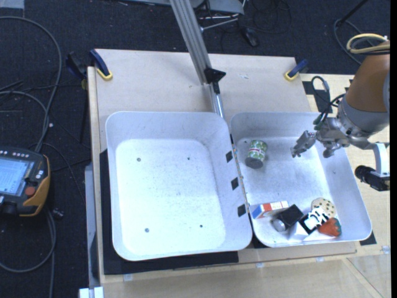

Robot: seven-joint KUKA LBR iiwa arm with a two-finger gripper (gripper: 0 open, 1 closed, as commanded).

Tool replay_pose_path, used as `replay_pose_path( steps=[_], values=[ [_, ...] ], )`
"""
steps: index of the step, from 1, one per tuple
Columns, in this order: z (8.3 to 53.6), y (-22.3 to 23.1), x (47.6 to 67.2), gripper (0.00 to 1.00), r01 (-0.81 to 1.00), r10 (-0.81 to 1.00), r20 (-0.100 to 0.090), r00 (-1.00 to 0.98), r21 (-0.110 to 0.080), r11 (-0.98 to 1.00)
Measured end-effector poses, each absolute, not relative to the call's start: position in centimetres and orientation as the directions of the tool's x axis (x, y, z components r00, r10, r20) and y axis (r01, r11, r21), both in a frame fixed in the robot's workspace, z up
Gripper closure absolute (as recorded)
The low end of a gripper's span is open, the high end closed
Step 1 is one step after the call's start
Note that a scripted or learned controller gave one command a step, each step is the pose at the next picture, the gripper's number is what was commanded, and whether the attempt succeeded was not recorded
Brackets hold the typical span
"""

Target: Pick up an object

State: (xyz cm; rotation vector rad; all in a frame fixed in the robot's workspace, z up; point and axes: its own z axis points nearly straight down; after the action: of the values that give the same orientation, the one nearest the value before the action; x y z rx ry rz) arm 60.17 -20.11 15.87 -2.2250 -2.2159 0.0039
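— Objects: where do they lie?
— All in the right bin (347, 185). A small can (256, 153) lies on its side near the bin's left wall, toward the far end. The others are bunched along the near edge: a small box with red and blue ends (269, 208), a black block (289, 216) just beside it with a small grey piece touching its near side, then a black-and-white patterned piece (315, 219), a round tan speckled thing (321, 205) behind it, and a red thing (330, 228) in the near right corner.
— And the gripper?
— The gripper (304, 144) hangs over the far half of the right bin, to the right of the can and well apart from it. Nothing sits between its fingers; whether they are spread or closed I cannot tell.
— The arm?
— It reaches in over the bin's right edge, orange band (370, 82) above the wrist.
— The left bin?
— The left bin (111, 166) sits on the worktop (155, 79), its right edge touching the right bin.
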Motion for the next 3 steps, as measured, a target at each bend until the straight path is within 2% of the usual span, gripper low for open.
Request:
replay_pose_path(
  steps=[1,2,3],
  values=[
    [11.1,-16.6,62.5,0.0,1.0,1.0,0.001,-0.003,-0.002,0.003],
    [21.5,-15.2,64.2,0.0,1.0,1.0,-0.001,-0.002,0.009,0.002],
    [15.4,-20.9,61.2,0.0,1.0,1.0,0.0,0.004,-0.003,-0.004]
  ],
)
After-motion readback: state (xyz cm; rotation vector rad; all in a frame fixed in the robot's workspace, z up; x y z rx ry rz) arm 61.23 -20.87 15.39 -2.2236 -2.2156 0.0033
